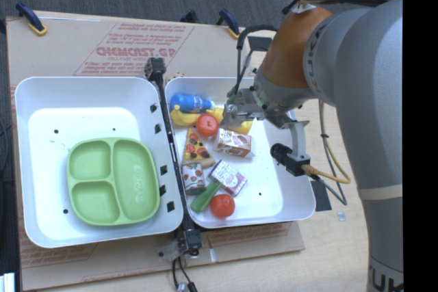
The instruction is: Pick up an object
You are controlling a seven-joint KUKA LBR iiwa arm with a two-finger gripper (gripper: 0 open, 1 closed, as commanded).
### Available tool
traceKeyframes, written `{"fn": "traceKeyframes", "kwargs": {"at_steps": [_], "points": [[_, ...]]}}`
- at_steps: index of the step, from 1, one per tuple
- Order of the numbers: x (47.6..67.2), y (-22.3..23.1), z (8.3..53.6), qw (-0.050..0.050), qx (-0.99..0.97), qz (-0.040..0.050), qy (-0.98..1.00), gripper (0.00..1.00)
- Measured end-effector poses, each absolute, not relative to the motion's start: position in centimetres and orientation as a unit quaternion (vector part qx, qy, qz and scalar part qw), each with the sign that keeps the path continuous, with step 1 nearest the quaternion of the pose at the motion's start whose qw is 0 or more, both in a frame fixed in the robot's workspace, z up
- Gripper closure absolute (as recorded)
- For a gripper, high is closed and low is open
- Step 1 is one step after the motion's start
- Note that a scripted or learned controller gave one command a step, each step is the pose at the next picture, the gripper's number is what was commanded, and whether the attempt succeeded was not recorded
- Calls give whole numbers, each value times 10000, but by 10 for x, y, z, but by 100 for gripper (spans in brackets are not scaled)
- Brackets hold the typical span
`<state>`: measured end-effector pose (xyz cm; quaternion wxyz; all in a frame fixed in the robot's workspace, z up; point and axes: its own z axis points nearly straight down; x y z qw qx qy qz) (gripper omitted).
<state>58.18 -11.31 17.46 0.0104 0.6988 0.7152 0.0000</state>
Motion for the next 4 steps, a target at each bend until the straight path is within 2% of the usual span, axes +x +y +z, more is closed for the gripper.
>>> {"fn": "traceKeyframes", "kwargs": {"at_steps": [2,3,4], "points": [[583,-113,195,107,6966,6,7173,100],[476,-135,221,-11,7051,-13,7092,100],[552,-173,250,2,7050,-2,7092,100]]}}
